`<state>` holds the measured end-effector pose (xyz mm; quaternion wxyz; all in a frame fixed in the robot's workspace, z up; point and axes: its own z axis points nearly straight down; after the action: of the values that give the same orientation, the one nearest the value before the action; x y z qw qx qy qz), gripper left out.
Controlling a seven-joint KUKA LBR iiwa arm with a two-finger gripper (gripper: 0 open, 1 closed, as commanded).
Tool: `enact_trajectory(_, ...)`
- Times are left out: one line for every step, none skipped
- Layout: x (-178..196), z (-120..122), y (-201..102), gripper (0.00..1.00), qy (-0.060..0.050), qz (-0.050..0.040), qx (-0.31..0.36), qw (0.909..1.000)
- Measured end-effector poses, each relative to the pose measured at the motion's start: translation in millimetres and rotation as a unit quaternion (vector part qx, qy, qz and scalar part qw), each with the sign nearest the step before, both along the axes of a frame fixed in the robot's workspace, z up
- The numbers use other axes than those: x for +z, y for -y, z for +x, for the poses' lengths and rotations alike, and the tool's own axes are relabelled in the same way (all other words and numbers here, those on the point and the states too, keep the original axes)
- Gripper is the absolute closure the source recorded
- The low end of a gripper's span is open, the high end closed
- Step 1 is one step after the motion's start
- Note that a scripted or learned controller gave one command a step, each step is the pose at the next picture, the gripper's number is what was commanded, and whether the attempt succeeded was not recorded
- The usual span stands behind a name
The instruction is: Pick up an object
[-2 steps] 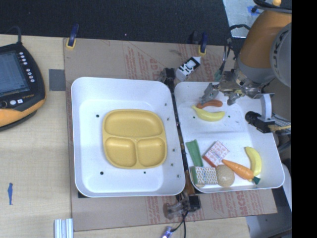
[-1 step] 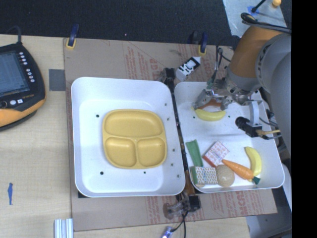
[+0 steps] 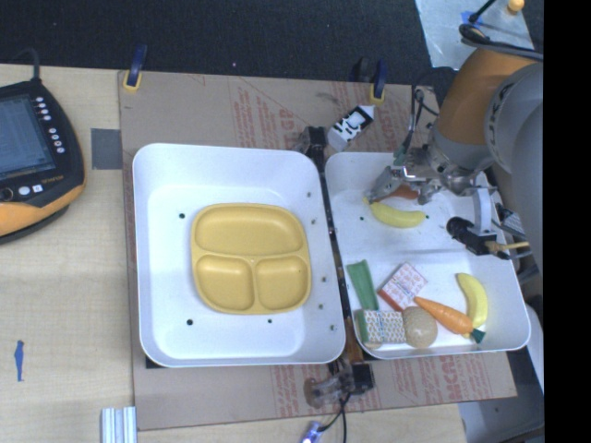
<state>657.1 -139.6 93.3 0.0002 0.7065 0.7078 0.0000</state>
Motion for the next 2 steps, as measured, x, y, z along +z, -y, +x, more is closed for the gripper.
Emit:
enact_trajectory(-0.1, 0.0, 14.7, 0.00, 0.001, -0.0001, 0.000, 1.0000)
enact_trajectory(-0.1, -1.5, 19.9, 0.00, 0.000, 0.0002, -0.001, 1.0000)
